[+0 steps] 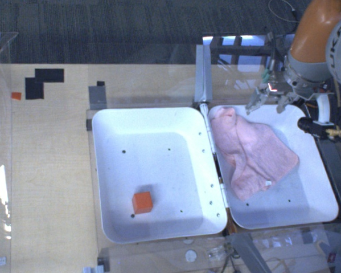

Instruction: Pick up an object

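- The gripper hangs at the upper right of the frame, its two fingers spread apart and holding nothing; the pink cloth lies in the right bin, just below and left of the jaws, stretched from upper left to lower right.
- An orange block sits far away in the left bin; the folds of the cloth hide what is under it.

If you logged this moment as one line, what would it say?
gripper: open, above right white bin's far edge, holding nothing | crumpled pink cloth: in right bin | small orange cube: in left white bin
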### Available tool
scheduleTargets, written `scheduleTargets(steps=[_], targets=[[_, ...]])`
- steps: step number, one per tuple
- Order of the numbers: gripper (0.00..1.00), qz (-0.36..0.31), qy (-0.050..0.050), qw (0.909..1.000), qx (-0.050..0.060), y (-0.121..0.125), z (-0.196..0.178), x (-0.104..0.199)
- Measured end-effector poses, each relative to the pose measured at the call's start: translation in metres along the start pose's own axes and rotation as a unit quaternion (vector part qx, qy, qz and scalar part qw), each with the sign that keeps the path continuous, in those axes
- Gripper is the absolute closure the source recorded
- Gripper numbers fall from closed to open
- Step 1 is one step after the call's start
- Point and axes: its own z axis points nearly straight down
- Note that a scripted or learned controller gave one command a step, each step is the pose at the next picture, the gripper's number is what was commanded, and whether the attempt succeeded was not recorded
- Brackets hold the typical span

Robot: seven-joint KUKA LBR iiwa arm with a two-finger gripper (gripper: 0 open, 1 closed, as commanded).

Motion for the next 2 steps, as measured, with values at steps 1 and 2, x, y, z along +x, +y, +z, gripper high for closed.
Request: scheduleTargets(steps=[1, 2], targets=[[0.00, -0.123, 0.000, 0.9925, -0.001, 0.011, 0.105, -0.008], [1.00, -0.124, -0.001, 0.9923, -0.005, 0.013, 0.091, -0.007]])
